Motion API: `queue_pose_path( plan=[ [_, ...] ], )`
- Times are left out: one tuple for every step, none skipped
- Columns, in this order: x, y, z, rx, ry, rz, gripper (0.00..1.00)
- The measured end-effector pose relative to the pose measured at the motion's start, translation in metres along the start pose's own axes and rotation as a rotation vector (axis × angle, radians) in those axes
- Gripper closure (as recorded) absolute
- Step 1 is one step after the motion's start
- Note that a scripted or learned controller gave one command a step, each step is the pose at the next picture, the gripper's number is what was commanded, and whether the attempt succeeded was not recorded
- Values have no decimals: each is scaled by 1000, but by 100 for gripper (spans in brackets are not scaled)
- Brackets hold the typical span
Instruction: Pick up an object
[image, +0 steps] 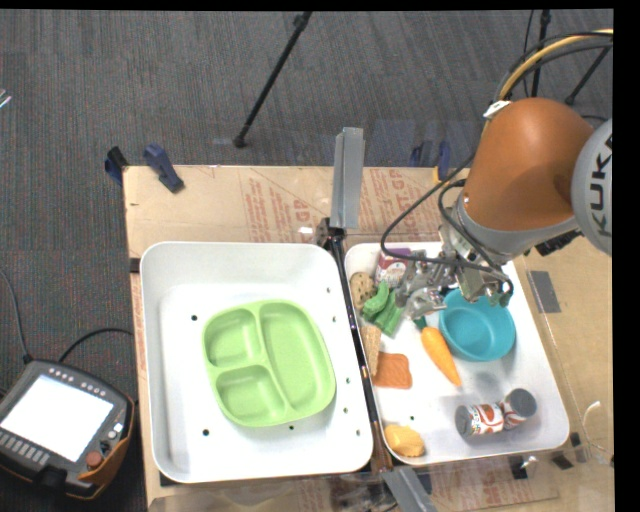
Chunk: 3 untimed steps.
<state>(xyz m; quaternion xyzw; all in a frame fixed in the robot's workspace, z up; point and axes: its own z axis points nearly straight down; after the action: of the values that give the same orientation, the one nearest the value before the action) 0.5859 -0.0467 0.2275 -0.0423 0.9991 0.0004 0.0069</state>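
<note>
My gripper (424, 297) hangs low over the back of the right bin (545, 375), under the orange wrist band. Just left of it lies a green leafy toy (383, 306), and a blue bowl (480, 333) sits close on its right. An orange carrot (440, 356) lies directly in front of it. I cannot see anything held in the gripper. Further forward are a salmon-coloured piece (393, 370), a yellow item (405, 439) and a tipped can (496, 416).
A green divided plate (268, 360) lies in the left bin (160, 300). A round cracker (361, 290), a red-and-white item (391, 270) and a purple item (394, 252) crowd the right bin's back left corner. A tablet (55, 420) lies on the floor at left.
</note>
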Motion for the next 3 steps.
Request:
queue_pose_path(
  plan=[
    [90, -67, 29, 0, 18, 54, 100],
    [92, -43, 140, 1, 17, 324, 100],
    [92, -43, 140, 1, 16, 323, 0]
  ],
)
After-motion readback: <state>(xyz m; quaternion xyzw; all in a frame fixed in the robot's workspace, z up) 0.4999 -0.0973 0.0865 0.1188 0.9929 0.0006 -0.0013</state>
